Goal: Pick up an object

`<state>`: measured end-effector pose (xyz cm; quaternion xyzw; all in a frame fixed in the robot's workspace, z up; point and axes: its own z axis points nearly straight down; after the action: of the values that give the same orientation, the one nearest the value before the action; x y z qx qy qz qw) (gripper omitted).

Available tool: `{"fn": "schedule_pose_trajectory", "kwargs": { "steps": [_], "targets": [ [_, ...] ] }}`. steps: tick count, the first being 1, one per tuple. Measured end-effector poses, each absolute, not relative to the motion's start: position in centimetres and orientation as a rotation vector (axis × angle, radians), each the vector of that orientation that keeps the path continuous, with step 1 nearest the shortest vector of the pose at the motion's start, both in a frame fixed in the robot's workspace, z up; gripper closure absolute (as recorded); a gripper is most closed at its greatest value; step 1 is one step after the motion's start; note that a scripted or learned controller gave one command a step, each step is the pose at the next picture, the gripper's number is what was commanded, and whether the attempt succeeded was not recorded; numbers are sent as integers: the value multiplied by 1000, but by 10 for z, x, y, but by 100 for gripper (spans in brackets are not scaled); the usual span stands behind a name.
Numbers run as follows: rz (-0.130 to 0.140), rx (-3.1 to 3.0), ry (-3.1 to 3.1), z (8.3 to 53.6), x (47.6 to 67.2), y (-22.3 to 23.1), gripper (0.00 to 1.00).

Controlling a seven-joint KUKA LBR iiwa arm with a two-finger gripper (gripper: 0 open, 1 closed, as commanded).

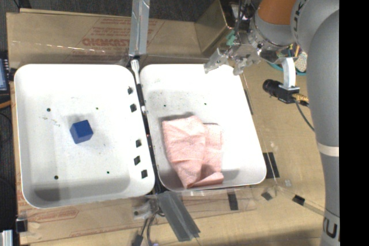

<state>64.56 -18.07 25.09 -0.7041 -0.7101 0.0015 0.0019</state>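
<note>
Two candidates sit in the white bins: a blue cube (81, 131) in the left bin (34, 80) and a crumpled pink cloth (192, 150) in the right bin (242, 124). The gripper (226, 62) hangs over the right bin's far rim, well apart from both, its fingers spread and holding nothing. A descent from here could strike the rim. The cloth looks soft and loosely folded, so a shallow pinch may catch one layer and slip.
</note>
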Motion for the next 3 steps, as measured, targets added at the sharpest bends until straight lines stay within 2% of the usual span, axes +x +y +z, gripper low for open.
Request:
{"fn": "schedule_pose_trajectory", "kwargs": {
  "steps": [1,2,3],
  "targets": [
    [5,-2065,-2363,123,600,-188,0],
    [0,-2002,-2420,115,658,-203,0],
    [1,-1888,-2508,92,605,-209,0]
  ]
}}
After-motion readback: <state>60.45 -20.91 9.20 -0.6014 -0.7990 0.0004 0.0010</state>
